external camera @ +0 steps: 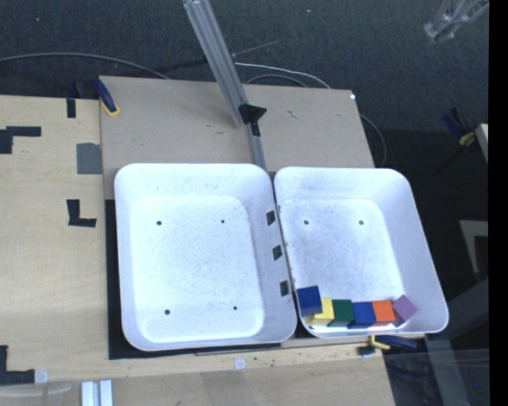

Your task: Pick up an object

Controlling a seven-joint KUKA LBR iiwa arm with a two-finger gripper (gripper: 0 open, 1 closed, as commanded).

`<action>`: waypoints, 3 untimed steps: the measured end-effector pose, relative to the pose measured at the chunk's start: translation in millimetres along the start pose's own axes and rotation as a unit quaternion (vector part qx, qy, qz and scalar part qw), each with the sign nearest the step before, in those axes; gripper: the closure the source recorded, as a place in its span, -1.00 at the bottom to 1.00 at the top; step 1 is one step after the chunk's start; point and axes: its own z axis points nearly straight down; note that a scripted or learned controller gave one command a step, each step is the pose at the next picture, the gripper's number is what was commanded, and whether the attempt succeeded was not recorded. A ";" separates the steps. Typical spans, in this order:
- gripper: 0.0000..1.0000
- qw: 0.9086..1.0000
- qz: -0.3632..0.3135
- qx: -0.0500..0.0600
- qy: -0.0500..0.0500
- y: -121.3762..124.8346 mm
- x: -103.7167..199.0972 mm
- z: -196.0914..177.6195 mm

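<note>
The blocks (pixel 353 309) sit in a row along the near edge of the right bin (pixel 397 190), likely slid there. The claw (pixel 454 20) hangs by the bench's far right corner; its state I cannot tell.

1. No readable words, numbers, brand names or labels stand on either white bin (pixel 194 178).
2. The coloured blocks (pixel 353 311) in the right-hand bin bear no readable marks.
3. Black tape pieces (pixel 77 212) on the tabletop (pixel 48 262) form no readable letters.
</note>
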 end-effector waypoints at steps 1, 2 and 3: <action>1.00 1.000 -0.001 0.000 -0.001 0.4 1.3 -10.0; 1.00 1.000 -0.002 0.000 -0.002 0.7 2.5 -20.2; 1.00 1.000 -0.003 0.000 -0.002 1.0 3.8 -30.4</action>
